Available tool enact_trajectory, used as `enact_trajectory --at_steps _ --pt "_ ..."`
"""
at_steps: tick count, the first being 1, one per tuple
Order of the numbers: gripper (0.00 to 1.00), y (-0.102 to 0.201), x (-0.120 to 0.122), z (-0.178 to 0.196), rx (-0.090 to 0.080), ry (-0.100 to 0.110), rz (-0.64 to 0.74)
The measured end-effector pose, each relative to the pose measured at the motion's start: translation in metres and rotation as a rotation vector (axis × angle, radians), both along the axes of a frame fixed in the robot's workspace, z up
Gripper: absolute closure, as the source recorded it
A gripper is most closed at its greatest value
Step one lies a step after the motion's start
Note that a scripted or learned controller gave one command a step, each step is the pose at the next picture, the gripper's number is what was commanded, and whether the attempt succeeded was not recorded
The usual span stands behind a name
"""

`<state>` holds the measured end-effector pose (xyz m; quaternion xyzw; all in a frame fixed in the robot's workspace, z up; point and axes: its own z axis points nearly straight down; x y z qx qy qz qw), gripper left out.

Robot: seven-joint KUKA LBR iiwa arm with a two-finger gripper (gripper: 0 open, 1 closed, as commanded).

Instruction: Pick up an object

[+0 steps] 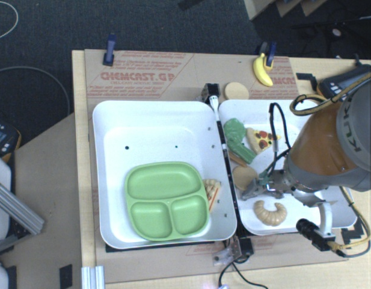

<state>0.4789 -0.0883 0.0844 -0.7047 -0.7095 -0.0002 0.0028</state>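
You see 2 shallow white bins with smooth rounded walls, left bin (107, 161) and right bin (245, 221). A glossy green 3-compartment tray (166, 198) fills the left bin's near half; its far half is open. The gripper (255, 187) sits low in the right bin, but you cannot tell how its claw stands. Just near of it lies a pale, ridged croissant (270, 212), curved. Beyond are a green leafy piece (236, 136) and a pizza slice (261, 138), crowded together.

Divided tray (167, 205) in left bin (113, 125)
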Motion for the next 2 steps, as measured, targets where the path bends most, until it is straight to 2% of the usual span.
enact_trajectory --at_steps 1,2 --pt "1.0 -0.005 0.001 0.011 -0.004 -0.005 -0.008" --pt "1.0 0.057 0.053 0.106 -0.003 -0.017 0.003"
